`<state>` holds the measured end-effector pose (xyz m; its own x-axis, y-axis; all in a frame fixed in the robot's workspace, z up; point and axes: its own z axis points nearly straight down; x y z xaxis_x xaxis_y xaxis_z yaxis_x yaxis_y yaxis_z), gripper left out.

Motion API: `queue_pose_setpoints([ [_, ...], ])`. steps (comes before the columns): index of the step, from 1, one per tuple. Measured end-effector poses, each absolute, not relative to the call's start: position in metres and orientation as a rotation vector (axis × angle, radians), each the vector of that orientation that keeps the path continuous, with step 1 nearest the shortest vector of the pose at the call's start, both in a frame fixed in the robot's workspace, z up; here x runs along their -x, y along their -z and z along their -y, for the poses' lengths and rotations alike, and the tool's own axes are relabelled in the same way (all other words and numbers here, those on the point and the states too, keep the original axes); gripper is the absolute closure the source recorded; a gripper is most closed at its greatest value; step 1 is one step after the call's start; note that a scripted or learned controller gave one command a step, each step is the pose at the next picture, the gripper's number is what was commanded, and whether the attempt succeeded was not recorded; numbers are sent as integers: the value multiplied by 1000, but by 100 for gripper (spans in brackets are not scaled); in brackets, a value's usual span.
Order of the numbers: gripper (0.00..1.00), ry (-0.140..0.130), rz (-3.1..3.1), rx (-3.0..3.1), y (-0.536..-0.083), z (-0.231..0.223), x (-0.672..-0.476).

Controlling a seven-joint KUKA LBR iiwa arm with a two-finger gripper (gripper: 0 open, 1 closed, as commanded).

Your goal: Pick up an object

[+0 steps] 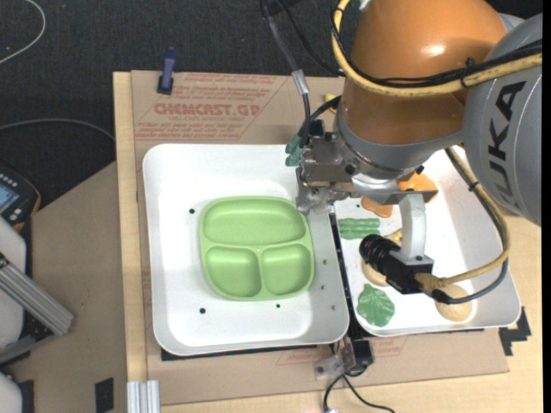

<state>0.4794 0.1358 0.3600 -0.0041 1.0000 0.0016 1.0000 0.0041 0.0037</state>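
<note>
Green divided tray (256,247) lies in the left bin (172,299), beside my end effector (317,198).
Whether it's apart or together I cannot tell; descending on the bins' shared rim risks a collision.

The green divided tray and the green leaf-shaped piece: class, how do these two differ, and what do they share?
1. The green divided tray is far larger than the green leaf-shaped piece.
2. The tray lies in the left bin; the leaf piece lies in the right bin.
3. The tray is pale green with three compartments; the leaf piece is darker and flat.
Both are green and lie untouched.
</note>
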Motion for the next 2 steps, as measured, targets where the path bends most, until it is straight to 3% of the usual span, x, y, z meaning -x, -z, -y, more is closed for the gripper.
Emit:
queue_pose_setpoints([
  [1, 100, -4, -2222, -2218, -370, -134, -480],
  [2, 100, 14, -2219, -2232, -286, -88, -478],
])
